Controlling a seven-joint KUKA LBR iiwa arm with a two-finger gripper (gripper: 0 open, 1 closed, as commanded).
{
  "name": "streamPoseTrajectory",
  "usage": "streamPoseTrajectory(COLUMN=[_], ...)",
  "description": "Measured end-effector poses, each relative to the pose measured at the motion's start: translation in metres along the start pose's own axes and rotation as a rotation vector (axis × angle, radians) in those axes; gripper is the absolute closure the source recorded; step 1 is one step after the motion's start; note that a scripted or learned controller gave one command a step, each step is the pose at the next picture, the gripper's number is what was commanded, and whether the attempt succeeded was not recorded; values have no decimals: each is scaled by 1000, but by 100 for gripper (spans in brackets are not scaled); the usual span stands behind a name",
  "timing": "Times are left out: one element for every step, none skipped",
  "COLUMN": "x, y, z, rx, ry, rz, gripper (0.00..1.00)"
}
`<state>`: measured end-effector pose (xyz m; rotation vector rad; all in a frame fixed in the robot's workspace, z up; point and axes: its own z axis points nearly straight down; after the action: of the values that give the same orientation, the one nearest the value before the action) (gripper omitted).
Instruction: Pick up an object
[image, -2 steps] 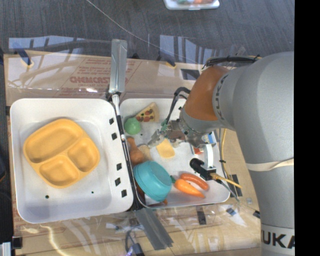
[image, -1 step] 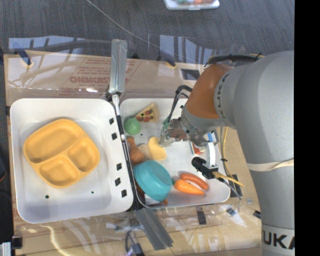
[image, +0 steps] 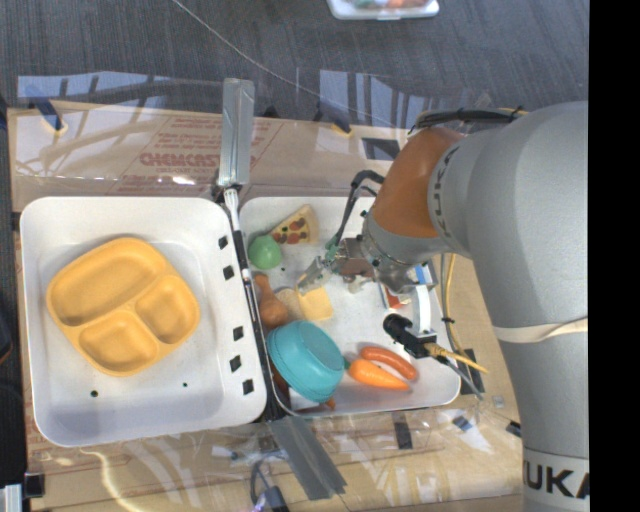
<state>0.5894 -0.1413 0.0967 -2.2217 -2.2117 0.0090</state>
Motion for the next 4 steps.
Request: streamPoseTrajectory(x=[18,44,42,42], y=[66,0,1,1], z=[7,8,1,1], rx=[-3,-1,1,1], ry=[-5,1,0,-1], rz=[27,-7,-9,-10], gripper=[0,0,100,0])
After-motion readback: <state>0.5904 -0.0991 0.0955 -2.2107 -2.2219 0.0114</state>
